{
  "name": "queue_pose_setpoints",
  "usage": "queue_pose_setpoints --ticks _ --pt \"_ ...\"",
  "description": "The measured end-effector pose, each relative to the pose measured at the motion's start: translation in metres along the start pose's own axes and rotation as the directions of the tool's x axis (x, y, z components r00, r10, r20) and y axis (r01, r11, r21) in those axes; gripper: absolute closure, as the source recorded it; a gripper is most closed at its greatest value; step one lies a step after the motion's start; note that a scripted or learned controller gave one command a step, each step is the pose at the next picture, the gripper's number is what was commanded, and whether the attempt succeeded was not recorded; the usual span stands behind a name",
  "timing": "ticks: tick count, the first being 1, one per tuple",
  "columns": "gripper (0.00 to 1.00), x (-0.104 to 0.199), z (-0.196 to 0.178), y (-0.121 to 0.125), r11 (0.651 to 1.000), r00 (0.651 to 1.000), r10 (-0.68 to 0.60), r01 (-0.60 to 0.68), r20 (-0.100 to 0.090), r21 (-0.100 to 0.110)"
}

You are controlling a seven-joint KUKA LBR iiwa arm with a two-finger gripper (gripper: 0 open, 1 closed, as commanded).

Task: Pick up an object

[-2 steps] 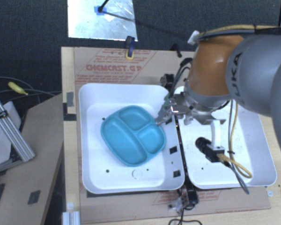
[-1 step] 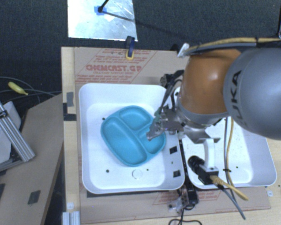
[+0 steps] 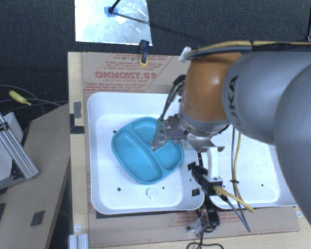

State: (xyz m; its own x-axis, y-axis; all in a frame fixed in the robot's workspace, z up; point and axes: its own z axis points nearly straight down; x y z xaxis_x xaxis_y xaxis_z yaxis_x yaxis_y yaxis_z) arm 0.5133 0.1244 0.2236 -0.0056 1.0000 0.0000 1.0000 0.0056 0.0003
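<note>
Blue divided plate [image 3: 141, 157]: smooth plastic, rounded corners, raised ridges splitting it into compartments, lying tilted in the left white bin [image 3: 106, 191]. Sits toward the bin's middle, its right edge close to the wall shared with the right bin [image 3: 259, 188]. End effector [image 3: 159, 138] low over the plate's upper right compartment, at or just above the surface; contact impossible to judge. Grey arm [image 3: 269, 92] with orange band [image 3: 207, 87] looming over the right bin. Cardboard sheet [image 3: 124, 74] beneath both bins on the bench.

Blue divided dish [image 3: 144, 157] in a white bin [image 3: 101, 139]; grey-and-orange arm [image 3: 238, 92].
</note>
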Motion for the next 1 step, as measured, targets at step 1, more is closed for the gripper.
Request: queue_pose_setpoints --ticks 1 --pt "0.00 -0.0046 0.1417 0.0447 1.000 1.000 0.002 -0.002 -0.007 -0.003"
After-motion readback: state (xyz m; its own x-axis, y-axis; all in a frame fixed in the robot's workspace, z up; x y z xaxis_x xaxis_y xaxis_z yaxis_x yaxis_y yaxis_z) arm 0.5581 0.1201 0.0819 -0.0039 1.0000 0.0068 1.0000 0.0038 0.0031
